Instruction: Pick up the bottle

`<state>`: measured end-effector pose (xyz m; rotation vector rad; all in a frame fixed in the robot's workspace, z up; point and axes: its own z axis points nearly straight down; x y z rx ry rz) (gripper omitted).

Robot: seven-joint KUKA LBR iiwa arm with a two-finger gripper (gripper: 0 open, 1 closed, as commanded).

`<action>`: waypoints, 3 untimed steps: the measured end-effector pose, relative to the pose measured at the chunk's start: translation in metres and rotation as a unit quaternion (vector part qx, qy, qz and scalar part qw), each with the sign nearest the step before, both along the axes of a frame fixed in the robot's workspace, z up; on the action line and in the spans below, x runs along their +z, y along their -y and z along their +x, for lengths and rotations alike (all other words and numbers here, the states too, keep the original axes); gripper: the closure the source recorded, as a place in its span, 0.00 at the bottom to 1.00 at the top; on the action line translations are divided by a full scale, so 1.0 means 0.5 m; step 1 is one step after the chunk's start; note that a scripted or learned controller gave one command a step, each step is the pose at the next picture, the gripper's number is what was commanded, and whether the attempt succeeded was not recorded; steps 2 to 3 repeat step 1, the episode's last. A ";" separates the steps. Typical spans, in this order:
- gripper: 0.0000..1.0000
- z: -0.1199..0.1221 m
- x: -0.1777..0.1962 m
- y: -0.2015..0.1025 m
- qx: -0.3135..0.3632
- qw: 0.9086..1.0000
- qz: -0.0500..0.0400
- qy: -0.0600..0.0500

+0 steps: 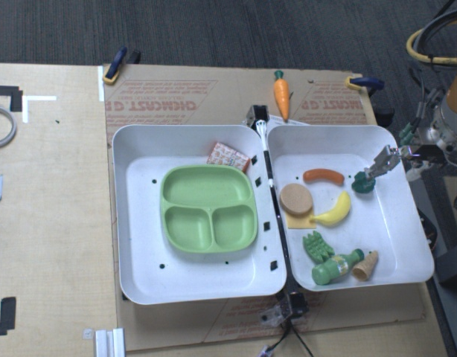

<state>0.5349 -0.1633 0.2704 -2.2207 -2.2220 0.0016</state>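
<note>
Over the right bin (407, 199): open floor is seen along its far and right walls.
Bottle (336, 266): laid near the front wall, between green toy (315, 245) and cone (366, 265).
Tool (377, 166): whether apart or together cannot be told.

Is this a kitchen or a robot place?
Probably a robot test bench: a gripper reaches over two white bins, holding toy food, a green bottle and a green tray.
</note>
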 end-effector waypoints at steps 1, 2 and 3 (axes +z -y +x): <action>1.00 0.001 0.019 0.001 0.000 1.000 -0.001 0.000; 1.00 0.001 0.019 0.001 0.000 1.000 -0.001 0.000; 1.00 0.001 0.019 0.001 0.000 1.000 -0.001 0.000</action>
